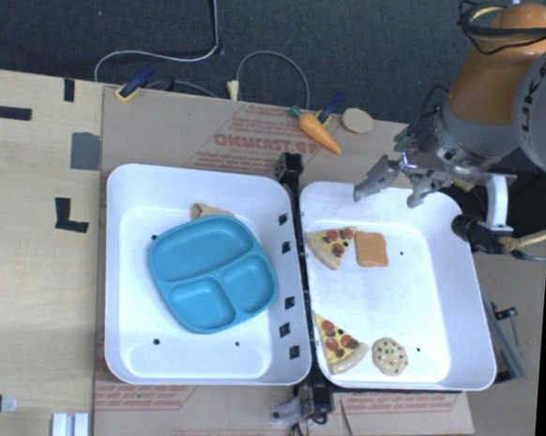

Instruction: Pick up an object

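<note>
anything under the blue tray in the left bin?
A tan, wedge-shaped piece pokes out from behind the blue divided tray's far edge. Most of it is covered, so what it is can't be told. Whatever else the tray covers is hidden.

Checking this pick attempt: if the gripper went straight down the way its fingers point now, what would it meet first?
The gripper, fingers spread, hangs over the far rim of the right bin. Straight down it would probably meet bare bin floor near that rim, short of the pizza slice and the orange piece. Depth is unclear from this single view.
</note>
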`<control>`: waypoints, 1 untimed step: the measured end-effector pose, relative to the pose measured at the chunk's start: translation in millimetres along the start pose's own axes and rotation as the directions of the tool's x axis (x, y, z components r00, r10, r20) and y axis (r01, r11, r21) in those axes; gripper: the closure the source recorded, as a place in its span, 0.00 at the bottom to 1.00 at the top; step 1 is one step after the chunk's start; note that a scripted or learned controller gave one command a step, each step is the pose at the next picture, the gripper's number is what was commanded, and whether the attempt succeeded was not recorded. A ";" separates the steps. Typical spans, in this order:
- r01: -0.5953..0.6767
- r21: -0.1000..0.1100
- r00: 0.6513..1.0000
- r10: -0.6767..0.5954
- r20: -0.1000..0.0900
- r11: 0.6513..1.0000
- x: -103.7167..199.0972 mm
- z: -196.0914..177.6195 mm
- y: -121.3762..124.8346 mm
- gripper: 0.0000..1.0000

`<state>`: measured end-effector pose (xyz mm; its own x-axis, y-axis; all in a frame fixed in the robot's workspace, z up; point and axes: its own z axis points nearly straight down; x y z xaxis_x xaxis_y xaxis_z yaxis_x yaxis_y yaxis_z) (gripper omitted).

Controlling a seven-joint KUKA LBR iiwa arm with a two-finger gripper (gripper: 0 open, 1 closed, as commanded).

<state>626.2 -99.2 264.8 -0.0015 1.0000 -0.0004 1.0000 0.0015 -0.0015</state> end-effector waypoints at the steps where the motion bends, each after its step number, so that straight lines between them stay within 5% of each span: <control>1: -0.005 0.009 1.000 0.005 0.001 1.000 -54.5 113.5 -4.0 0.00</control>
<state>622.1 -153.8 151.3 0.0035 1.0000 -0.0011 0.9999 -0.0035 -0.0102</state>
